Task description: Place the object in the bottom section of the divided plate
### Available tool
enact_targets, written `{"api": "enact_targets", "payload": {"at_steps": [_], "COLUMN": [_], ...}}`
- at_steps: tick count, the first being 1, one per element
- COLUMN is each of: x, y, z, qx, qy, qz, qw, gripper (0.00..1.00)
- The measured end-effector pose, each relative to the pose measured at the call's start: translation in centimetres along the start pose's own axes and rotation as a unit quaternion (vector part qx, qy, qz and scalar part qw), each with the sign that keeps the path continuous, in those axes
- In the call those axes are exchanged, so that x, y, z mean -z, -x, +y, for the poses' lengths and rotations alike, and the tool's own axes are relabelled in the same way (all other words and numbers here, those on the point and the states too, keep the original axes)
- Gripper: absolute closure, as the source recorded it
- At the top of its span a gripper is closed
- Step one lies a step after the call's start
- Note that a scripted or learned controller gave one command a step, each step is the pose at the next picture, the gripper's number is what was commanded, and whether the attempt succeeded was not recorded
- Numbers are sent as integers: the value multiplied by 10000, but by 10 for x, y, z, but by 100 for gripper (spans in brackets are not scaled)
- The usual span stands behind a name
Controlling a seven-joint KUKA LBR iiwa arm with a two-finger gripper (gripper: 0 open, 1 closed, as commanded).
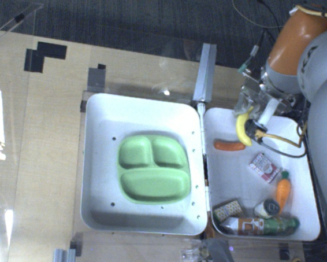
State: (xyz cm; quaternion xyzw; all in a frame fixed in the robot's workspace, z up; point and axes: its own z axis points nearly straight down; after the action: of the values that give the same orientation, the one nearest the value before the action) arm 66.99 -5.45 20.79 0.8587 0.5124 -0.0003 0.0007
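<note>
Slippage is the worry: the banana point(242, 130) sits right under the gripper point(254, 111) at the top of the right bin point(228, 178), and whether it is gripped I cannot tell. A smooth, curved fruit caught near one end could swing loose on the carry across the rims, or land in an upper section. That bin also holds a sausage point(230, 145), packet point(264, 166), carrot point(283, 192) and bottle point(264, 226). The left bin point(100, 150) holds the plate point(153, 170), its bottom section point(155, 186) bare.

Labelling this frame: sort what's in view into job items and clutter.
Job: divided plate; gripper; banana right at the gripper, likely the object.
Lying about: sausage; packet; carrot; bottle.
</note>
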Motion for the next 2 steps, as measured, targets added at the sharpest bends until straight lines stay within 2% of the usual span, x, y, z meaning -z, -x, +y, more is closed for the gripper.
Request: {"api": "enact_targets", "payload": {"at_steps": [1, 2], "x": [-10, -26], "y": [0, -78], "z": [-131, -148], "qx": [553, 944], "qy": [-12, -12], "qz": [8, 4], "qw": [9985, 9955], "gripper": [100, 100]}}
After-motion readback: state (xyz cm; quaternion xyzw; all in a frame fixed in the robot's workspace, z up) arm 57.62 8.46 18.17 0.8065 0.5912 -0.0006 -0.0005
